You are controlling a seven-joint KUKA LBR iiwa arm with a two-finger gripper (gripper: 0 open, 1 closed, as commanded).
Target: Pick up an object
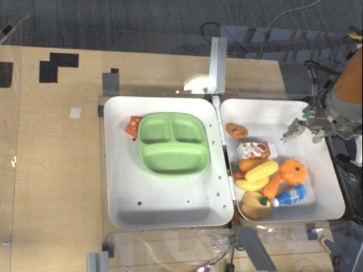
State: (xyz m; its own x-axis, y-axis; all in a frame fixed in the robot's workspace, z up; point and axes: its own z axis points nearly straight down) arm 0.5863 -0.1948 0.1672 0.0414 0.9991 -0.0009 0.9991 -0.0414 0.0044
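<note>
Right of frame, arm: the grey arm [346,89] with its orange band enters at the right edge, above the right bin's [266,109] upper right part.
Gripper: the gripper [296,130] hangs over bare white floor in the right bin's upper right; its two fingers stand spread apart with nothing between them.
Objects to pick, lower half of right bin: a pretzel-like brown piece [236,131], a small printed packet [254,149], a yellow corn cob [260,172] touching a banana [248,184], a carrot [271,186], an orange fruit [292,171], a blue bottle [291,195], a tan pear-like piece [255,206].
Gap: the gripper is apart from all of them, up and right of the packet.
Left bin [122,169]: a green divided plate [172,144] lies in its upper middle; a red item [133,127] pokes out at the plate's upper left edge.
</note>
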